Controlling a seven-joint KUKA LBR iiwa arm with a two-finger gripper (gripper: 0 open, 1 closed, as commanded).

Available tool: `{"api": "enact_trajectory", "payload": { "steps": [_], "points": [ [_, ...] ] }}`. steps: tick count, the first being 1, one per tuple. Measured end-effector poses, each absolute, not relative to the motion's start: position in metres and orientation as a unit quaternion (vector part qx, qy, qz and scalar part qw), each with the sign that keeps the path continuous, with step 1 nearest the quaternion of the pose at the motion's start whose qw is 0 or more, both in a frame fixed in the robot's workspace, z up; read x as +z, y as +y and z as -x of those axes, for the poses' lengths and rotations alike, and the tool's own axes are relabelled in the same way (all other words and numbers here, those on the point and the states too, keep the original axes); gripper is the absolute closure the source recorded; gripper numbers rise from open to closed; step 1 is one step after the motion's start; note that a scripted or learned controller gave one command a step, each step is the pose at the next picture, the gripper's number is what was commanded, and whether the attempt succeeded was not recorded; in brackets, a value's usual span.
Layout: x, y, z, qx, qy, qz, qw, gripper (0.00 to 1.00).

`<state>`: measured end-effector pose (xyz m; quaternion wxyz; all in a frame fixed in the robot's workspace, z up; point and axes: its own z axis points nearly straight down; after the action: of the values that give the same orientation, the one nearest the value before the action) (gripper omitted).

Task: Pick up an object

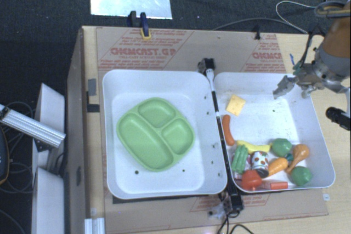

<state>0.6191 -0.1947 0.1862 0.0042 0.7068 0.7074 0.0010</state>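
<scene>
While left bin (118,118) holds green plate (156,133) — right bin (315,123), toys (269,161).

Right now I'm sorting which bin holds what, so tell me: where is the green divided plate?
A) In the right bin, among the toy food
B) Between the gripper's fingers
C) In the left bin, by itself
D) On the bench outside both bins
C: the green divided plate lies flat on the floor of the left bin, while the toy food, such as the yellow cheese piece, sits in the right bin.
</scene>
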Motion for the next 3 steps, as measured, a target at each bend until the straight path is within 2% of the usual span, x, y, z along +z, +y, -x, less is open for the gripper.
{"api": "enact_trajectory", "payload": {
  "steps": [1,2,3],
  "points": [
    [0.084,-0.154,-0.529,0.0003,0.707,-0.707,0.0,0.0],
    [0.084,-0.098,-0.522,0.0004,0.708,-0.706,0.0,0.0],
    [0.095,-0.099,-0.523,0.0011,0.709,-0.706,0.001,1.0]
  ]
}}
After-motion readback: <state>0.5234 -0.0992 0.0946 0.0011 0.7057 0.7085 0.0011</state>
